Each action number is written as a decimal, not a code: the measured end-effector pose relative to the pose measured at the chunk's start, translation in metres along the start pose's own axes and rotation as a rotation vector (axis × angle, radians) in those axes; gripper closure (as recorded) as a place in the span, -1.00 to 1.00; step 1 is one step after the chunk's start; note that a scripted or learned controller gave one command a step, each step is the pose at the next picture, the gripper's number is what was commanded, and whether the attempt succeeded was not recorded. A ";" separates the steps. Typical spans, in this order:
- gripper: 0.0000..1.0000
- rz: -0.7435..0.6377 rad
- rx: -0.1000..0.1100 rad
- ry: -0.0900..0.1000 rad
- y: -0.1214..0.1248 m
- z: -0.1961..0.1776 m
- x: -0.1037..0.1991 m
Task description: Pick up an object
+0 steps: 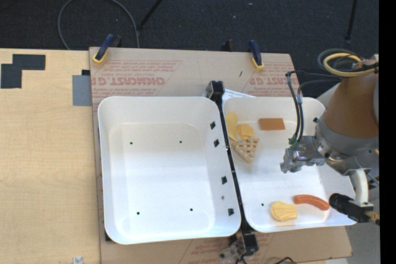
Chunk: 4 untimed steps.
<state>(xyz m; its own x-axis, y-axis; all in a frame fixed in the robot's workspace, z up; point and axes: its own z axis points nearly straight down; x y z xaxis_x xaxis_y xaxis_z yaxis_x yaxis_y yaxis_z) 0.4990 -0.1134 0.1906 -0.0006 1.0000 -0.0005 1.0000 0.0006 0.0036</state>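
The right bin (257, 224) holds several small objects. An orange-brown block (271, 124) lies near its back wall. A yellow piece (239, 128) and a tan waffle-like wedge (246, 149) lie by the divider. A yellow ridged piece (283, 212) and an orange-red sausage (311, 201) lie near the front. My gripper (291, 163) hangs over the right bin's middle right, above bare floor, apart from all the objects. Nothing shows between its fingers.
The left bin (111, 133) sits beside the right one, sharing a black-clipped divider (224, 151). Cardboard lies under both bins, held by two yellow-blue clamps (255, 55) at the back. The arm's orange band (349, 105) fills the right side.
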 end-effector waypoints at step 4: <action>1.00 -0.003 0.005 0.000 0.034 -0.013 0.148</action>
<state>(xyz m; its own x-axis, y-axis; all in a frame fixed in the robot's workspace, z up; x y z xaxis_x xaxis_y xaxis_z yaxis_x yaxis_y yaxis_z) 0.5333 0.0351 0.2038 -0.0031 1.0000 -0.0004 1.0000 0.0031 -0.0013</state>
